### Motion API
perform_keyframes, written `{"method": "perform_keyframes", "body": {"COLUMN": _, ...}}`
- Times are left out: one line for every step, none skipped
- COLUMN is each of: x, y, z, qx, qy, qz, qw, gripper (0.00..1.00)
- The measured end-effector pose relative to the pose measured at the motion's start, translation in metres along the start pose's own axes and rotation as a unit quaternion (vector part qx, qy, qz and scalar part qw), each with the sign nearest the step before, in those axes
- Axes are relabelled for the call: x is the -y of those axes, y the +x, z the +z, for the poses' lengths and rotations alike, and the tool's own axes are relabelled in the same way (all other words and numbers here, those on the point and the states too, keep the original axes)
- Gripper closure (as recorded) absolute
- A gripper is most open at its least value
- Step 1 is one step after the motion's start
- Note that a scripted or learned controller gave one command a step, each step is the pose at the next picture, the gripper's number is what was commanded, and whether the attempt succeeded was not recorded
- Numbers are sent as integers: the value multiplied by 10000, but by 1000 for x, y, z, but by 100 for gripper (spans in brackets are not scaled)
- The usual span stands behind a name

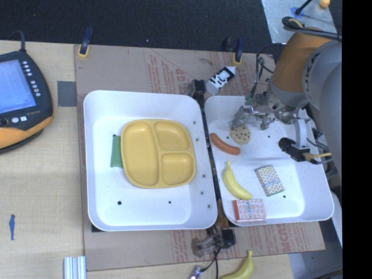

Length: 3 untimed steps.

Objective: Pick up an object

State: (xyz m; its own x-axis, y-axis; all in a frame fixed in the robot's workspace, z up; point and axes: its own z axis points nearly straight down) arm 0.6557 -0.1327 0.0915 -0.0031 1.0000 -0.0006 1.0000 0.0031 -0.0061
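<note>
Camera view: arm comes in from the right, orange band high, wrist bent down over the back of the right bin. Claw hangs just behind the cookie, fingers pointing down and toward the left bin. Spread or pressed together, I cannot tell; the fingers are a small dark tangle at this angle. Nothing visibly pinched between them.

Likely target is the cookie, the nearest item. It lies flat on the bin floor, just beside the sausage, which sits slantwise toward the divider.

Other candidates in the right bin: banana further forward, patterned packet to its right, red-and-white box at the front edge. All well apart from the claw.

Left bin holds a yellow divided plate on top of a green item. Not in play, I'd say.

To do this step well:
- centre the claw over the cookie before descending, it looks slightly off toward the back
- flat disc, so the fingers need to go right down to the floor and straddle the rim
- keep the closing line clear of the sausage or it gets nudged or pinched too
- lift straight up, check that something is actually held

Second banana lies on the tabletop outside the bins.
</note>
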Motion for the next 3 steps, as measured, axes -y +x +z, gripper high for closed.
{"method": "perform_keyframes", "body": {"x": -1, "y": 0, "z": -11, "qx": -2, "qy": -2, "qz": -6, "qw": 10000, "gripper": 100}}
{"method": "perform_keyframes", "body": {"x": 0, "y": 0, "z": -11, "qx": -2, "qy": 0, "qz": -6, "qw": 10000, "gripper": 0}}
{"method": "perform_keyframes", "body": {"x": 0, "y": -14, "z": -1, "qx": -3, "qy": -7, "qz": 5, "qw": 10000, "gripper": 0}}
